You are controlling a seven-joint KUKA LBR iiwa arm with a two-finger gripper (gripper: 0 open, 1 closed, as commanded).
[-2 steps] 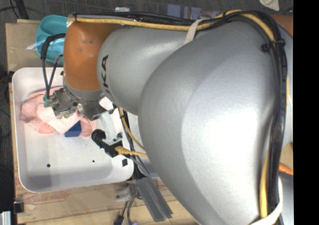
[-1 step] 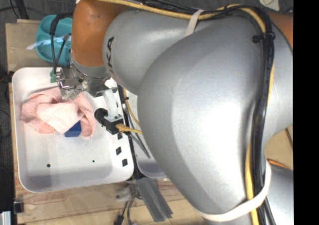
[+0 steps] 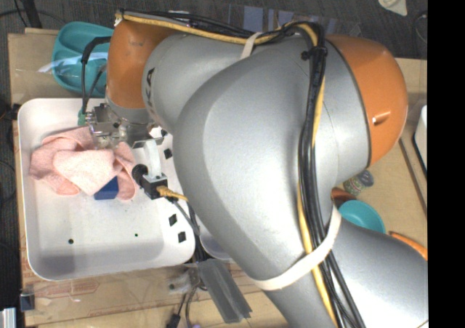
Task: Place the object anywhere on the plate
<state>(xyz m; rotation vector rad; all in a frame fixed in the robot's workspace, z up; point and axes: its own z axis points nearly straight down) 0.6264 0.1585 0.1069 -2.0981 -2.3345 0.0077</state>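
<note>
We find the grey arm reaching over the left shallow white plastic bin, its gripper low over a crumpled pink cloth. A small blue block, probably the object, lies tucked against the cloth's near fold. We see no plate, so placement looks undone. The bin's near half is bare floor; its raised rim bounds sideways travel.

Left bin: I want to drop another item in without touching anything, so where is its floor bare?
The bin's near half is bare, below the pink cloth and blue block. The far part is crowded by cloth and arm.
</note>
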